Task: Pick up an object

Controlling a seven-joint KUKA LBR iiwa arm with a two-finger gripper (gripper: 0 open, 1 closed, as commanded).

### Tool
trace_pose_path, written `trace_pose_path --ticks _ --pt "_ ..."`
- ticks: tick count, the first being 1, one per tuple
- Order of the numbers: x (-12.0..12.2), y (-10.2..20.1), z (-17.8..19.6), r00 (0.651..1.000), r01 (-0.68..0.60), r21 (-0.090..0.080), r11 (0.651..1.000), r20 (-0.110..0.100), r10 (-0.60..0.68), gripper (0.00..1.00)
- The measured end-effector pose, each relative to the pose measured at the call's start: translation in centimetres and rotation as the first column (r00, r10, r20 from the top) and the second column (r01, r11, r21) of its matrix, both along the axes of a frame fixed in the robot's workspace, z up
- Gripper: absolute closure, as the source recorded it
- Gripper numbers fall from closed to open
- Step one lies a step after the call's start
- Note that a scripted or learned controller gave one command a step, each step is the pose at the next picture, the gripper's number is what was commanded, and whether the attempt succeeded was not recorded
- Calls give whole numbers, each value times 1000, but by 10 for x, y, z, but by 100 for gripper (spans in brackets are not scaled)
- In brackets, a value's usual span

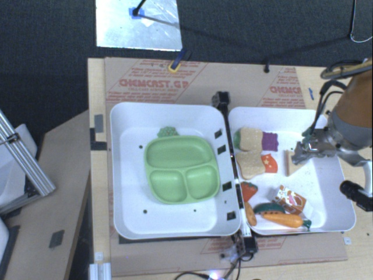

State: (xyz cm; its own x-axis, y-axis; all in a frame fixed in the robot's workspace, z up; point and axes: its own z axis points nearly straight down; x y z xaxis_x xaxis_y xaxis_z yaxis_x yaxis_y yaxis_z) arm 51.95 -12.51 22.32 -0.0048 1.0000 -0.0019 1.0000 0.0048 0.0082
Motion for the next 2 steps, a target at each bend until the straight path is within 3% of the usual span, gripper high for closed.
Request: trace_pose_path --ticks 1,2 --pt "1 0 1 1000 1 1 1000 -5 -1 100" --pt "2 51 11 1000 -5 3 1000 -4 5 100"
